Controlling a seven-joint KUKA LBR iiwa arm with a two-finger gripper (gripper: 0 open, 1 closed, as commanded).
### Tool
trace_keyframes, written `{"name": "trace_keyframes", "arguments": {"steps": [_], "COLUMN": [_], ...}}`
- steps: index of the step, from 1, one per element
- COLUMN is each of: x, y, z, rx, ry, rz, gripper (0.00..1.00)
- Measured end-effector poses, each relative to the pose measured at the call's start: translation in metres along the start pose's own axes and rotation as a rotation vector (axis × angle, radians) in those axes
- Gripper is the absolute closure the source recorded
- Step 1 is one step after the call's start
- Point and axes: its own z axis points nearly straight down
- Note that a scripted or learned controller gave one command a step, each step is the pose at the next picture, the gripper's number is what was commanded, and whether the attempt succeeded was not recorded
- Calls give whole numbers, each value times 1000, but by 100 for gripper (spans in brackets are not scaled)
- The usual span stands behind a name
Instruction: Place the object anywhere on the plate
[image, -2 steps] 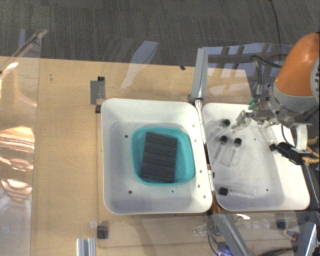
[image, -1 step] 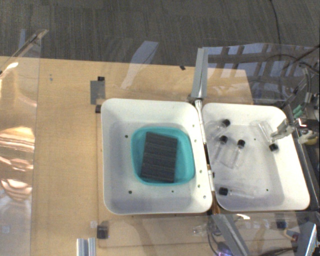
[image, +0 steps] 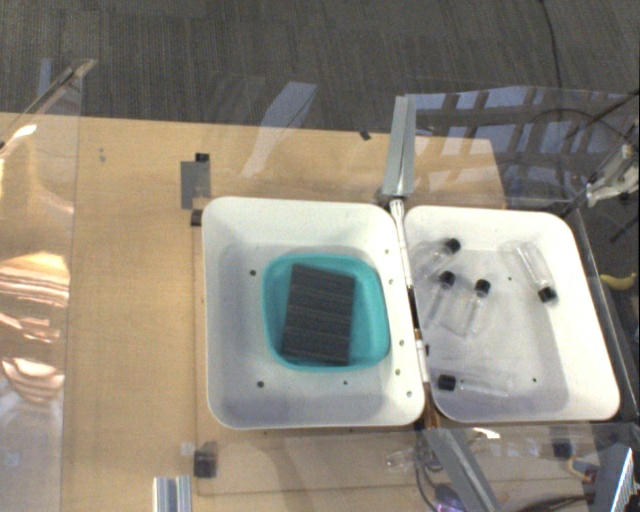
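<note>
wooden bench (image: 120, 330), grey carpet floor (image: 250, 45), clear panel glare (image: 35, 290)

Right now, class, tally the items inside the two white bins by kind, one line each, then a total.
Clear plastic vials with black caps, in the right white bin: 5
Teal square plate, in the left white bin: 1
Dark grey ribbed foam block, lying on the plate: 1
Total: 7

bench (image: 120, 330): wood, holds two white bins side by side | right bin (image: 585, 330): clear vials with black caps (image: 533, 271), scattered, lying flat | metal bar (image: 399, 150): behind the seam between bins | small dark block (image: 204, 462): near bench's front edge
</note>
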Motion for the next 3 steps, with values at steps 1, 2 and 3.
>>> {"name": "trace_keyframes", "arguments": {"steps": [1,2,3], "x": [-18,-23,-18], "y": [-21,-47,-31], "z": [-17,-17,-17], "rx": [2,4,4], "ry": [-1,-1,-1], "rz": [115,240,386], "gripper": [0,0,0]}}
